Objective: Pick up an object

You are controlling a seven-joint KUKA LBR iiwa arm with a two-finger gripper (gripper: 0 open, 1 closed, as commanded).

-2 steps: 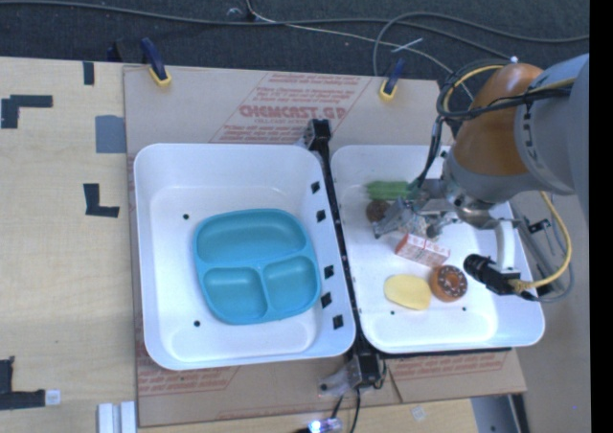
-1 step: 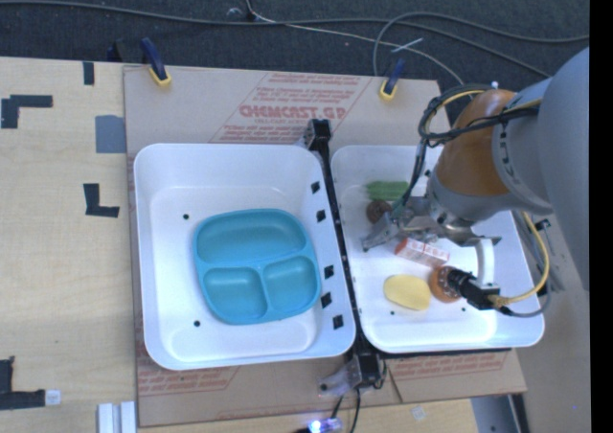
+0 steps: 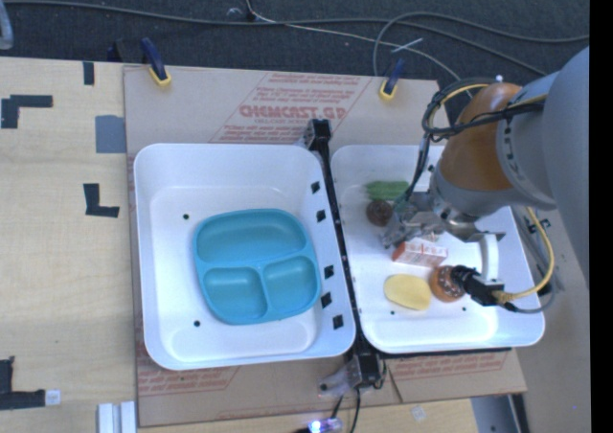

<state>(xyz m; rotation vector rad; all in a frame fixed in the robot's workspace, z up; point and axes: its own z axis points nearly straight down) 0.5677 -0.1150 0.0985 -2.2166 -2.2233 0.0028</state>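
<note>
The right bin (image 3: 498, 326) holds several small objects: a green piece (image 3: 388, 190) at the back, a dark brown round piece (image 3: 378, 213) just in front of it, a red and white packet (image 3: 421, 252), a yellow lump (image 3: 408, 292) and a brown round item (image 3: 446, 284). My gripper (image 3: 404, 229) reaches down into this bin from the right. It hangs between the dark brown piece and the packet, just above the packet's upper left corner. The wrist hides the bin floor behind it.
The left bin (image 3: 158, 182) holds a blue divided plate (image 3: 257, 263). A black divider (image 3: 330, 220) runs between the bins. Cables loop around the wrist at the right bin's far side. Two clamps (image 3: 156, 64) hold the cardboard's back edge.
</note>
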